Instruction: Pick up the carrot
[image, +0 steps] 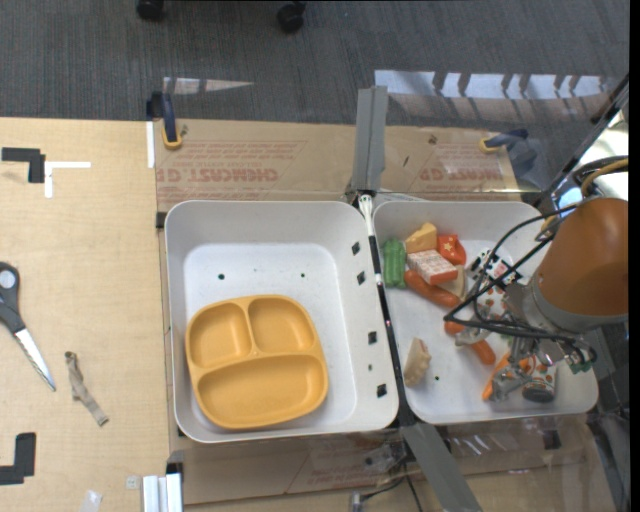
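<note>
— Grey metal is all I can make out of the pincer (522, 372) from here; it sits low over the near right corner of the right bin (440, 400), under the arm's orange band (598, 262) and a tangle of black cables (500, 290). Whether it is open or closed, I cannot tell.

— And the carrot?

— I see a small orange carrot (494, 384) lying on the bin floor just beside the pincer, on its left side. Contact I cannot judge. Another short orange piece (481, 350) lies a little further back, near a cable.

— What else is in that bin?

— Toward the far left I have a green vegetable (395, 262) along the wall by the divider, a long red-orange sausage-like piece (432, 290) next to it, a white and red carton (432, 266) above that, a yellow cheese wedge (422, 237) and a red pepper or tomato (451, 247) at the back. A pale beige lump (416, 361) rests near the left wall, toward the front.

— The other bin?

— My left bin (190, 240) holds a yellow divided plate (257, 360) with three compartments, toward its near side.

— Anything on the counter?

— Scissors (22, 335) lie at the far left of the counter (80, 260), with a scrap of brownish tape (88, 390) near them.
</note>
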